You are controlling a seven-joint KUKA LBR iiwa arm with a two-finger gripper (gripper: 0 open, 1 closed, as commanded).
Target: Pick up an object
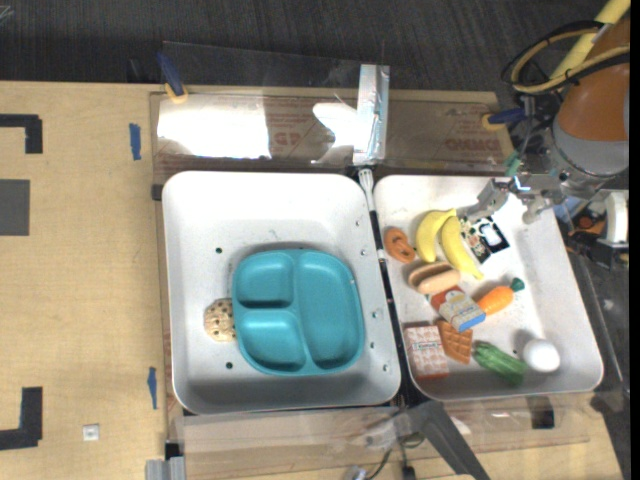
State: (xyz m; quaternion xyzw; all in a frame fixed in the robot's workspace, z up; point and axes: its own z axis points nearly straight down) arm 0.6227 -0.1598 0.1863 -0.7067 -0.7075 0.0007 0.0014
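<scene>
- Wooden bench takes up the left side, with black tape marks and short blue tape strips on it.
- White left bin holds a teal divided plate with three compartments, lying flat towards the near side.
- Just left of the plate, touching its edge, sits a round speckled cookie.
- White right bin lies beside the left bin, the two rims meeting in the middle.
- At its left side lies a small orange-brown piece, and below it a hot dog in a bun.
- Two yellow bananas lie side by side near the far end, the right one reaching down towards the middle.
- A small black and white item sits just beside the bananas on their right.
- Further down are a carrot, a small grey and blue box, a brown waffle and a flat red and white packet.
- A green vegetable and a white egg lie near the front right corner.
- The gripper hangs above the far right part of this bin, just past the tip of the bananas; whether its fingers are apart or together I cannot tell, and nothing is seen between them.
</scene>
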